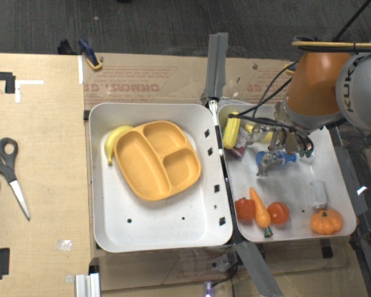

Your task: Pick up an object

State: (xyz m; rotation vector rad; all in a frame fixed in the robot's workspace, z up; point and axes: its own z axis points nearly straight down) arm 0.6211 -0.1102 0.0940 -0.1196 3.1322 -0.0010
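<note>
Right bin point(340, 184), front edge: small pumpkin point(326, 221) sitting at the front right corner. Left of it, a tomato point(278, 213), a carrot point(259, 210) lying with its stem end toward the front, and a second red piece point(245, 209) touching the carrot's left side. All of these are lying well in front of the fingers.

Mid-bin: gripper point(277, 156) hanging low over a blue object point(278, 159), which is lying just under and touching the fingertips. The object is looking small, blue with pale grey parts; shape is too blurred to tell. Whether the fingers are spread or closed is not readable, and nothing is seen held between them.

Left of the fingers: corn cob point(231, 132) leaning against the bin's left wall, a yellow piece point(261, 130) beside it.

Far left, other bin point(105, 221): orange divided plate point(158, 158) resting with a banana point(114, 141) tucked against its left rim.

Outside the bins, scissors point(10, 172) lying on the bench point(37, 122).
</note>
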